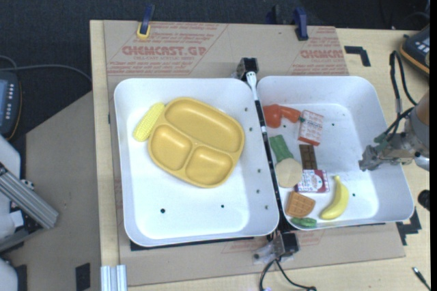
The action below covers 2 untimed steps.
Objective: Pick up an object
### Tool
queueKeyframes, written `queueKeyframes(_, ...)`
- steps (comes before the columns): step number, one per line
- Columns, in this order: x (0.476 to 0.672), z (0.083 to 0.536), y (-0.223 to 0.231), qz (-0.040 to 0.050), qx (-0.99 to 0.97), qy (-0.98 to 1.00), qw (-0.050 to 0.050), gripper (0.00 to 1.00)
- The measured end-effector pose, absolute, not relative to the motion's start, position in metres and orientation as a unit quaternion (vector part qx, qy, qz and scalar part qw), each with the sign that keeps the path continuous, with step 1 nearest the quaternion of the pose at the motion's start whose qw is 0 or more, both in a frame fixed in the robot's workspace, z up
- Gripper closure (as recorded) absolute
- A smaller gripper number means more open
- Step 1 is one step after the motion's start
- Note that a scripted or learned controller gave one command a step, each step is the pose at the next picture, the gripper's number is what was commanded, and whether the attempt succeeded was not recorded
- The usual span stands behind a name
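two white bins (136, 167), one yellow tray (196, 141), one banana (336, 199) (jaws (369, 158) state unclear).

Left shallow white plastic bin (136, 201): yellow three-compartment plastic tray (196, 141) near centre, yellow toy corn cob (148, 121) touching its 9 o'clock edge. Right shallow white plastic bin (355, 95): yellow toy banana (335, 199) at 6 o'clock, orange toy carrot (280, 114) at 10 o'clock, grey two-finger gripper (369, 158) at 3 o'clock.
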State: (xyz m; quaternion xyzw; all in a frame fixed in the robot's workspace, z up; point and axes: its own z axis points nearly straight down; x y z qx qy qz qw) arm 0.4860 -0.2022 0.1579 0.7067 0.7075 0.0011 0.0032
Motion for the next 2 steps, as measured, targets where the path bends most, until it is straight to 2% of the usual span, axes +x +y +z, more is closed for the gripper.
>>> queueKeyframes(1,0.4875,0.221,-0.2081,0.0015,0.707,0.707,0.005,1.0)
queueKeyframes(2,0.4881,0.2252,-0.2083,0.0005,0.707,0.707,0.002,1.0)
